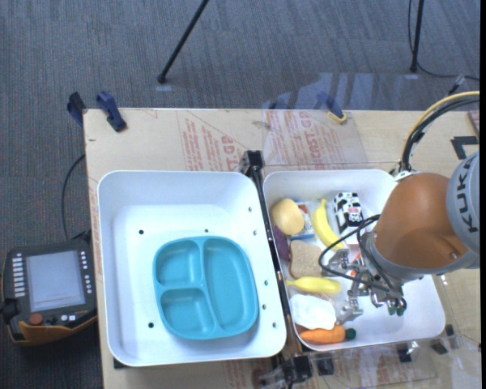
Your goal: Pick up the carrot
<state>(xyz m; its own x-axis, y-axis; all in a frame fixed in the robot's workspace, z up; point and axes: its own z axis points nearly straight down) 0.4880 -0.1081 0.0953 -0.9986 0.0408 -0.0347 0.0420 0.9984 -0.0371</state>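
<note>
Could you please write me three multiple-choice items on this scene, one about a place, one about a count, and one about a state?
1. Where does the small orange carrot with a green tip lie?
A. on the divided plate
B. near the front wall of the right-hand white bin
C. on the floor

2. How many compartments has the light blue divided plastic plate?
A. two
B. three
C. five

3. How does the carrot stand with the pincer?
A. lying in the bin, apart from it
B. lifted above the bin
C. resting on the plate

Answers: 1 B, it rests by that bin's near edge. 2 B, ridges split it into three. 3 A, it lies flat beside the pincer.
</note>
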